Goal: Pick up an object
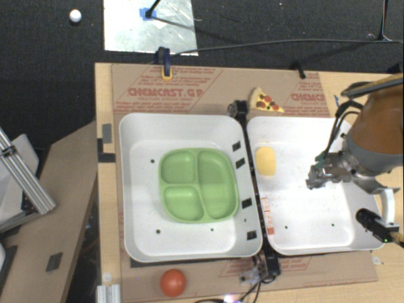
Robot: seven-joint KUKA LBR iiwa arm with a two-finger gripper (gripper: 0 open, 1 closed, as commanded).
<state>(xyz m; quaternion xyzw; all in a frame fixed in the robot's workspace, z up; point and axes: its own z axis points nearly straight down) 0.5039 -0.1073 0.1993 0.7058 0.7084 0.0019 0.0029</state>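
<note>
A pale yellow oblong object (266, 160) lies in the right bin (297, 232), close to its left wall. My gripper (319, 177) hangs over the middle right of that bin, about eighty pixels to the right of the yellow object and slightly lower. Its tips are small and dark against the bin floor. Nothing shows between them. The arm, with its orange band, comes in from the right edge.
A green divided plate (197, 185) sits in the left bin (142, 232). A pizza-slice toy (266, 101) lies on the bench behind the bins. In front of the left bin rests a red-orange ball (173, 282). A black divider with clips runs between the bins.
</note>
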